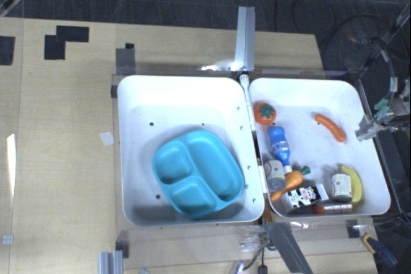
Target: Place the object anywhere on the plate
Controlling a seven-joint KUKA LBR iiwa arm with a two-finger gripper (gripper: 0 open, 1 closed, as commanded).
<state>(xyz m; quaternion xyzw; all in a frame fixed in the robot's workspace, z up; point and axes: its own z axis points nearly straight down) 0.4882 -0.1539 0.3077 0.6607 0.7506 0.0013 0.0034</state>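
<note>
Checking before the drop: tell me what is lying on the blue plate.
Nothing shows lying on the blue plate; its three compartments look bare. The plate sits in the left bin. The bin floor under the plate is covered, so that cannot be seen.

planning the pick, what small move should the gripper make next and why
Probably swing left and down over the sausage, the nearest item. The gripper sits at the right bin's right rim with nothing visible between its fingers, and the blue plate in the left bin has no object on it.
</note>
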